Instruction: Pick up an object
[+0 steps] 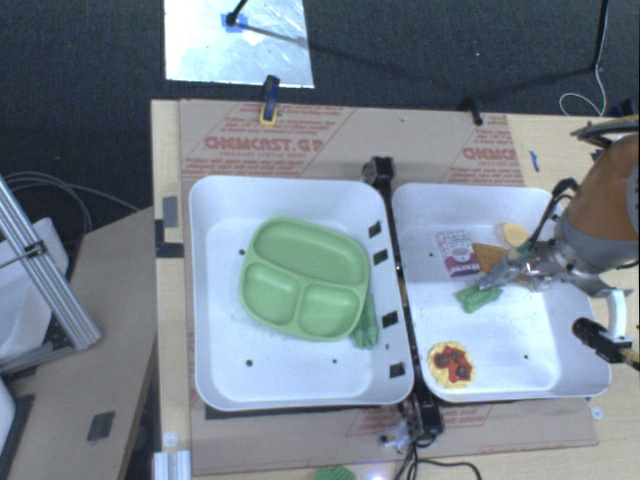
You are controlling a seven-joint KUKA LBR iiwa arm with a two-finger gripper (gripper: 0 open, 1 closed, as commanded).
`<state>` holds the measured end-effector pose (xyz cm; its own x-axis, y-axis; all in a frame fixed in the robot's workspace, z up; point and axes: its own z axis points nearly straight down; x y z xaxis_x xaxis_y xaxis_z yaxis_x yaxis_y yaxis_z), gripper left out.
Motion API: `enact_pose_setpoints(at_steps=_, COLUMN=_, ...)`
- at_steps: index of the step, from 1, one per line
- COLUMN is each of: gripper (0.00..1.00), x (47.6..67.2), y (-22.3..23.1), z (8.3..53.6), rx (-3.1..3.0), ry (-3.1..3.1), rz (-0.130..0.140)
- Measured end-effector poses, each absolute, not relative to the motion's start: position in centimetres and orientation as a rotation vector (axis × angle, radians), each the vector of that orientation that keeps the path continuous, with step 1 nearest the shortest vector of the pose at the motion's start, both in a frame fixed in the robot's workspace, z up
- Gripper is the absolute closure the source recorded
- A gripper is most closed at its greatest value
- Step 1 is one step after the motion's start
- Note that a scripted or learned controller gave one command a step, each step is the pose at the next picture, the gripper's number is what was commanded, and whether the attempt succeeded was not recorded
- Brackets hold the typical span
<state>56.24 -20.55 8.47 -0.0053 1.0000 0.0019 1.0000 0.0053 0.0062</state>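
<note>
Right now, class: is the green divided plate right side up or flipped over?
Right side up: the green divided plate in the left bin shows its three hollow compartments facing upward.

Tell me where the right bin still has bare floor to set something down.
In the right bin, the bare floor lies along the far wall above the small packet, and in the near right stretch beside the pizza toy. The middle is crowded: the packet, an orange wedge, a green piece and the gripper bunch together.
</note>
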Motion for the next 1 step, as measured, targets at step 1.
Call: enact_pose_setpoints(at_steps=1, gripper=0.0, x=63.19, y=-20.55, z=8.8, rx=2.207, ry=2.225, rz=0.006)
